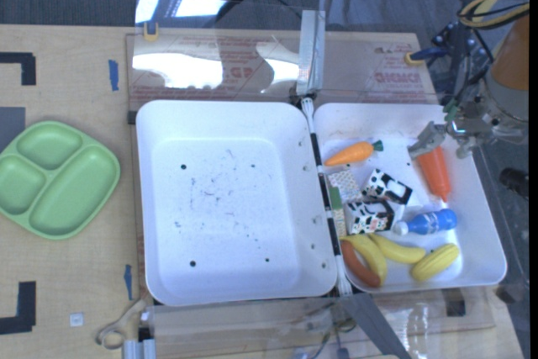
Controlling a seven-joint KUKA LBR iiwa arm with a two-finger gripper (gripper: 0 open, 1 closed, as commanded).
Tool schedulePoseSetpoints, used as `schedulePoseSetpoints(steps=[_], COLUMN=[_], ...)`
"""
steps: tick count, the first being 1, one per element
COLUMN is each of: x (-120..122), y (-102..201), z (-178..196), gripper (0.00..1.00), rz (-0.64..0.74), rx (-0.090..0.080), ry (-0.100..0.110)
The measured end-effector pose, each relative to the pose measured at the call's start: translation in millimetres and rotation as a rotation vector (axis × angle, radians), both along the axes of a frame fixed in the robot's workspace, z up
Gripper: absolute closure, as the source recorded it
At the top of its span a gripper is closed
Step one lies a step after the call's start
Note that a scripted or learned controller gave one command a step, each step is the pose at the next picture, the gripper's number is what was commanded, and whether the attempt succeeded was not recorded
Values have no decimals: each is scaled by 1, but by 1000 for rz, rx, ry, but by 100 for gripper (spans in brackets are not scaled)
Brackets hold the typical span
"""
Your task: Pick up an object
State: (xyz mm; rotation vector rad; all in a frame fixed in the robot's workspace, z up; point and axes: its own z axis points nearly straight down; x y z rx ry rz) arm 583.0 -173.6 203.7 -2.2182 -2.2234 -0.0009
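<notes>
Claw (444,139) spread wide, nothing between fingers, poised just above top end of orange carrot-like toy (435,171) in right bin (490,252). Pick looks not yet made; closing and lift remain. Fingertip contact with toy hard to judge. Arm cut off at right edge. Nearby: blue bottle (426,222), bananas (405,252), small carrot (351,152).

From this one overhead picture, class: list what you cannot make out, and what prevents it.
- Claw: too small and blurred to say whether it grips the orange object below it.
- Arm: cut off by the right edge.
- Black-and-white items: overlapping, identity unclear.
- Hot dog: partly under the banana.
</notes>
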Motion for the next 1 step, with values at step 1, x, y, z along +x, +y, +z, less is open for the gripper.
schedulePoseSetpoints(steps=[1], x=[21], y=[-35], z=[-100], gripper=[0], rz=[-83], rx=[11], ry=[2])
